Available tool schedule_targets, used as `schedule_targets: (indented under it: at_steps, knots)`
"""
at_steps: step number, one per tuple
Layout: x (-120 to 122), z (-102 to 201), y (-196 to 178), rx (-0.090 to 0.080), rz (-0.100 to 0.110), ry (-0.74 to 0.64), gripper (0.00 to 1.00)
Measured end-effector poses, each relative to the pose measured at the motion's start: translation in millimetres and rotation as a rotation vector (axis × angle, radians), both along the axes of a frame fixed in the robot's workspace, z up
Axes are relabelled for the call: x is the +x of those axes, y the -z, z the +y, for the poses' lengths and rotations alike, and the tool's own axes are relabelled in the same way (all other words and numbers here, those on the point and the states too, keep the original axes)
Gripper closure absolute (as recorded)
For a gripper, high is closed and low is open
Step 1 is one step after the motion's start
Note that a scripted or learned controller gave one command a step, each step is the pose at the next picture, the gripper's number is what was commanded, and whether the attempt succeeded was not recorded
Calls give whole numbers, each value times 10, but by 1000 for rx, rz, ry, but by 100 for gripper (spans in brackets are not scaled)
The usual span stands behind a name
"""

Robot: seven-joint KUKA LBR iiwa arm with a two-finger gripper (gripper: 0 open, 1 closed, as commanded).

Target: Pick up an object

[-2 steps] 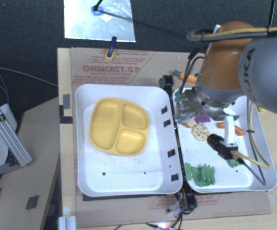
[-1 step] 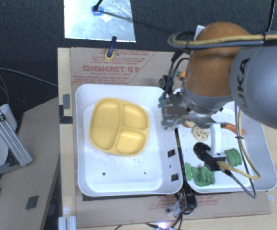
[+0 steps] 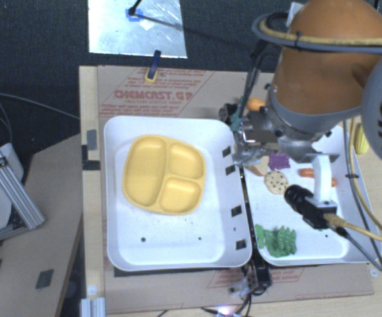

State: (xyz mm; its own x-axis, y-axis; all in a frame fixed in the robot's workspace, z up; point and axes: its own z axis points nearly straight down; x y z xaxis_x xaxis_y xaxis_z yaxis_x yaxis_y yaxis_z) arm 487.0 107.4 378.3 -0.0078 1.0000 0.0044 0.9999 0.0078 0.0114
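Arm low over the right bin, nothing visibly picked

Nearest, a green leafy plastic vegetable (image 3: 276,240) lies in the shallow white right bin (image 3: 349,248): probably light and soft, best pinched mid-clump; beyond it a speckled round cookie (image 3: 276,182), then the gripper (image 3: 249,141) at the bin's far-left corner, fingers' state I cannot tell

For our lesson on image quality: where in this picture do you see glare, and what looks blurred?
Camera view: glare washes the foil sheet at the top and the left white bin; the yellow divided plate is sharp, while the arm's orange band, close to the lens, looks soft and blocks part of the right bin.
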Motion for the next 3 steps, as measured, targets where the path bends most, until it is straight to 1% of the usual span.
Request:
schedule_targets:
  at_steps: [1,2,3]
  knots:
    - [-3,218,67,-3,9,1,100]
    - [-2,207,68,-4,9,3,0]
    - [28,447,2086,-7,24,6,0]
